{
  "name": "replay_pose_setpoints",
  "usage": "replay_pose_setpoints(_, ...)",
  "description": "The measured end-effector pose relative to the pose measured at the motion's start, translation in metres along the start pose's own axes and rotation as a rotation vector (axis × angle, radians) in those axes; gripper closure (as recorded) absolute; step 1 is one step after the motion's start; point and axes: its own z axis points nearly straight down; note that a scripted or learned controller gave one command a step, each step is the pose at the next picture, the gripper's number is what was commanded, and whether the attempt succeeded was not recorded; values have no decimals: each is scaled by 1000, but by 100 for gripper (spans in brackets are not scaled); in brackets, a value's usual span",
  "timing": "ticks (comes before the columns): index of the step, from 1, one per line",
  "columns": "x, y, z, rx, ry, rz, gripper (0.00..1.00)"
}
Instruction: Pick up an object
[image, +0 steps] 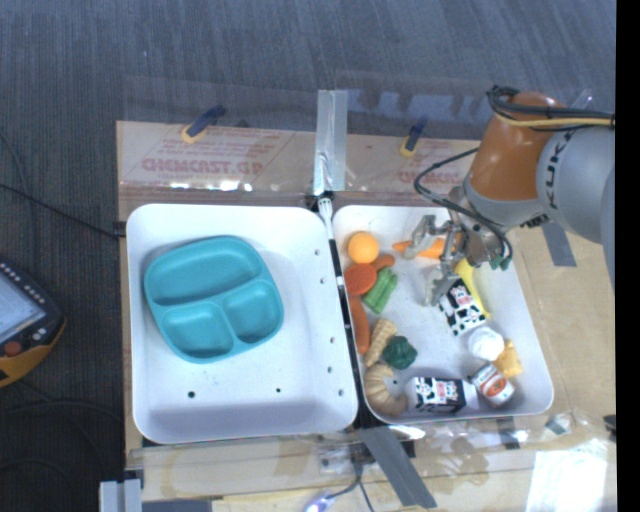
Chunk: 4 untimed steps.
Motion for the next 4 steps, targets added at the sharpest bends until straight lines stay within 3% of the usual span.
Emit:
replay_pose_setpoints(1, 66, -1, 4, 3, -17, 37, 0)
replay_pose_setpoints(2, 78, -5, 3, -1, -23, 121, 0)
replay_pose_setpoints(3, 40, 29, 4, 2, -19, 148, 0)
replay_pose_setpoints(4, 73, -11, 4, -1, -19, 210, 0)
